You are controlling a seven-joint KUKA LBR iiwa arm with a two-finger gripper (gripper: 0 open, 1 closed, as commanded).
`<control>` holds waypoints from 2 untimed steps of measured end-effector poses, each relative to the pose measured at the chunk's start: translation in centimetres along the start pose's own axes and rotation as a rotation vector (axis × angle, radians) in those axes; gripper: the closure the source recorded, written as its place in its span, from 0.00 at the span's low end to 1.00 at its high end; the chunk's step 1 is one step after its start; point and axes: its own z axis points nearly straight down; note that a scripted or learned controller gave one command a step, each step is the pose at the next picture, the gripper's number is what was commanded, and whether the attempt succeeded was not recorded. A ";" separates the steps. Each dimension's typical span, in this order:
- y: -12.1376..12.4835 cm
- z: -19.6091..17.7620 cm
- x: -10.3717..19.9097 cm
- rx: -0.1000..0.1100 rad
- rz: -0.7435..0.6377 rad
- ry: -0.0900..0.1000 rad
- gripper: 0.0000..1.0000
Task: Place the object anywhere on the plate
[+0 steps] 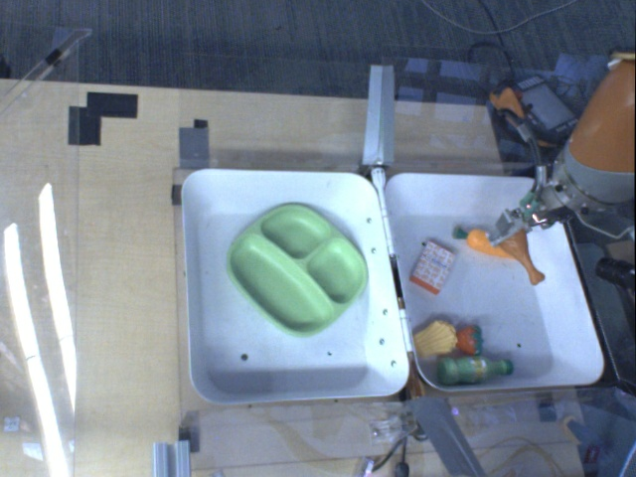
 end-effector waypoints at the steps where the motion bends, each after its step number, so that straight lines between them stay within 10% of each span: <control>1: 3.0 -2.1 8.0 -0.001 -0.272 0.001 1.00; 2: 9.5 1.1 15.2 0.001 -0.333 0.003 1.00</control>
